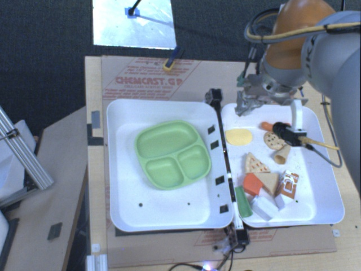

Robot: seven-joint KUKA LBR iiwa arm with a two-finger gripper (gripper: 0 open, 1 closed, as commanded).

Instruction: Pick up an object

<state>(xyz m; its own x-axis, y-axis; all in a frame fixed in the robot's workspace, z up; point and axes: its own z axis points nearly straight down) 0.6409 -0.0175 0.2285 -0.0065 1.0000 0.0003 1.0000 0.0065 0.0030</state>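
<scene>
The arm [333,49] is a fat, smooth grey tube with a rounded orange band [296,21] above the wrist, black and yellowish cables looping round it, ending in a dull metal gripper [248,103] with grey fittings.

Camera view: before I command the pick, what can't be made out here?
- Gripper: finger state, blurred and partly masked by the wrist above it.
- Right bin: its far right corner, covered by the arm.
- Pile of small items: overlapping and too small to identify each.
- Green tray: fully visible, nothing hidden.
</scene>
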